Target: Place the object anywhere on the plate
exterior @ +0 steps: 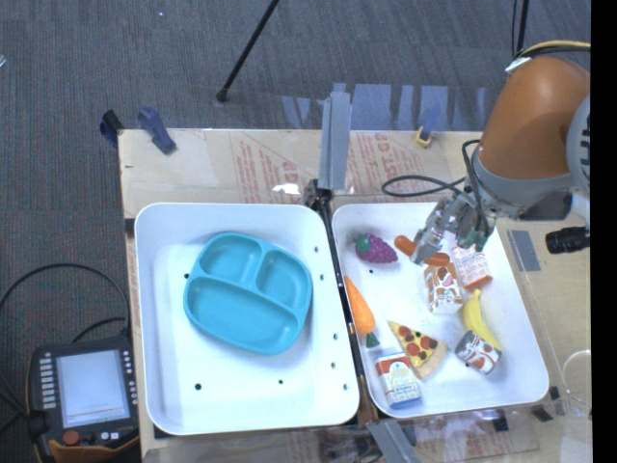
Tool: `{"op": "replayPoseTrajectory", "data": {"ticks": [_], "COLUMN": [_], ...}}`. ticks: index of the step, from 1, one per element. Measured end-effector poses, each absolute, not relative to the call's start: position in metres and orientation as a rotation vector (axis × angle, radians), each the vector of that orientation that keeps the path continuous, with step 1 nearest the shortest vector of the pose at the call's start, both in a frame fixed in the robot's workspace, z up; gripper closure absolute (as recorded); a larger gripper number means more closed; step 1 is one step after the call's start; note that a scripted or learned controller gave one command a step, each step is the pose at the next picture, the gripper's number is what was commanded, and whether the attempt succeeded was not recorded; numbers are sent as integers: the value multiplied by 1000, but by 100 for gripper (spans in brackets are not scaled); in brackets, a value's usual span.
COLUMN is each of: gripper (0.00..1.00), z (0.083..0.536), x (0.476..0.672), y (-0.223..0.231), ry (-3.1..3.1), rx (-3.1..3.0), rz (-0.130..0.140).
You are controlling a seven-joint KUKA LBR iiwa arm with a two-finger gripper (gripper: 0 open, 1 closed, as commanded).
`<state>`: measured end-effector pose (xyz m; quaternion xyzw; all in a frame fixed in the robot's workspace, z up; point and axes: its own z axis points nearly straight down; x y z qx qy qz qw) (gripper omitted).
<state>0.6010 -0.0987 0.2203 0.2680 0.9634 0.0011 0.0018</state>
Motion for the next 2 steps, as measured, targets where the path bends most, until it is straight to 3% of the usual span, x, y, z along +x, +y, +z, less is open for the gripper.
{"op": "replayPoseTrajectory", "data": {"ticks": [1,2], "gripper": [100,100], "z": [187,207], "x": [596,613], "y": [-37,42], "ry": [3045,3054], "rx": [774,728], "rz": [1,2]}}
